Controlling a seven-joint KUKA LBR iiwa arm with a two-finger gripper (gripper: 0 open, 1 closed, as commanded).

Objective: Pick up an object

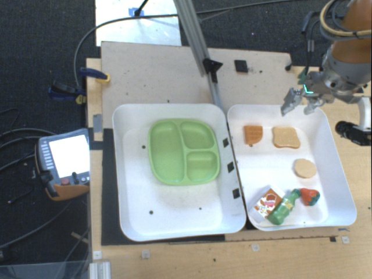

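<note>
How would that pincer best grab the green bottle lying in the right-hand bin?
Probably across the middle of the green bottle, coming straight down from above. It lies flat and slanted, so the fingers should straddle its narrow width. The small carton crowds one side and the strawberry sits by its top, leaving little room.

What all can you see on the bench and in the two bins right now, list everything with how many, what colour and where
White bins: 2, white, side by side on the bench.
Divided plate: 1, green, left bin.
Toast slice: 1, tan, right bin, upper middle.
Orange piece: 1, orange-brown, right bin, left of the toast.
Round piece: 1, beige, right bin, below the toast.
Bottle: 1, green, right bin, near edge.
Strawberry: 1, red, beside the bottle.
Carton: 1, white and red, left of the bottle.
Pendant: 1, grey and orange, left of the bench.
Gripper: 1, grey, over the right bin's far edge.
</note>
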